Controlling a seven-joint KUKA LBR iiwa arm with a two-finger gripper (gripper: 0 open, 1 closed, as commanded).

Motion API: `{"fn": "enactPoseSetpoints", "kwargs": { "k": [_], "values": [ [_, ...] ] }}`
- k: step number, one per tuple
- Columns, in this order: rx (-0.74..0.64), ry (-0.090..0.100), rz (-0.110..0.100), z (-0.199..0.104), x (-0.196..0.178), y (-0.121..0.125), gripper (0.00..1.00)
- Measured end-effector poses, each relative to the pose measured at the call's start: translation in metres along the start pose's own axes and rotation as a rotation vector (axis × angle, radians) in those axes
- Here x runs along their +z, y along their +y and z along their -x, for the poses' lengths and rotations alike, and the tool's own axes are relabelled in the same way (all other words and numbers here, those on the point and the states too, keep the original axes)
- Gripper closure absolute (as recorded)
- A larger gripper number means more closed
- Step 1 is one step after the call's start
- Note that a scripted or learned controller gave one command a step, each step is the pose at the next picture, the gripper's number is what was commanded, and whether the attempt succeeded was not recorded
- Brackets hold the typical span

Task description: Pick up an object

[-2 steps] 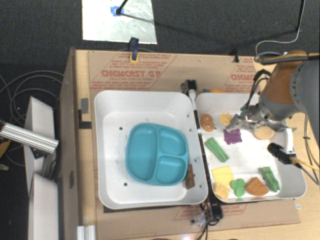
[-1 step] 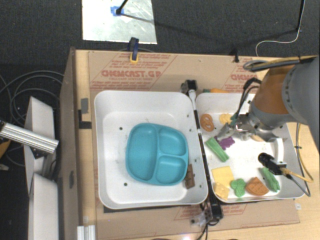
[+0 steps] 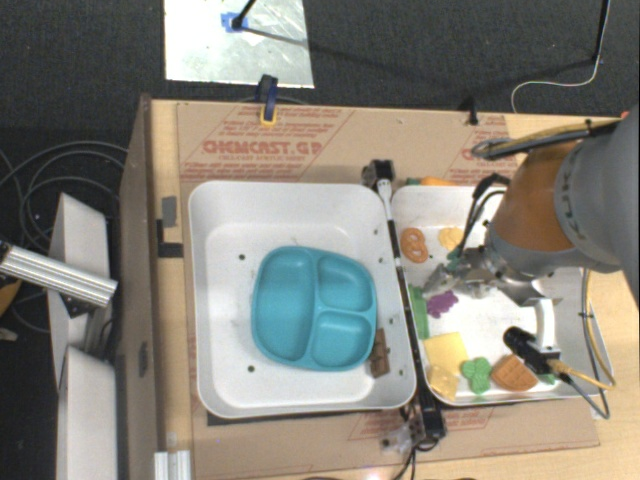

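— Where is the arm (image 3: 590, 203)?
— It reaches in over the right bin (image 3: 440, 200), grey with its orange band (image 3: 530, 208) showing.
— And the gripper (image 3: 455, 276)?
— Low inside that bin, near its left wall.

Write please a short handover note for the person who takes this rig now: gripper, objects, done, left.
Gripper: low in the right bin, at the purple toy; whether it grips cannot be seen.
Objects: right bin holds the purple toy, yellow block, green toy, orange piece. Left bin holds the blue divided plate.
Done: arm is down in the bin.
Left: lift an object.
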State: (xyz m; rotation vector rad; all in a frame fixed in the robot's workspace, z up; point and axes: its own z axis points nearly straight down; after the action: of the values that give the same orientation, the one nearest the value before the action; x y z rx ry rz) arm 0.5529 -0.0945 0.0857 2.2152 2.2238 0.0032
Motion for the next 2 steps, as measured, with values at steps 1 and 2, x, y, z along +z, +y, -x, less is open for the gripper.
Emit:
{"fn": "enactPoseSetpoints", "kwargs": {
  "k": [1,2],
  "values": [
    [-0.001,0.001,0.004,0.0006,-0.0115,0.0025,1.0],
    [-0.001,0.001,0.003,0.0005,-0.0108,0.0022,0.0]
  ]
}}
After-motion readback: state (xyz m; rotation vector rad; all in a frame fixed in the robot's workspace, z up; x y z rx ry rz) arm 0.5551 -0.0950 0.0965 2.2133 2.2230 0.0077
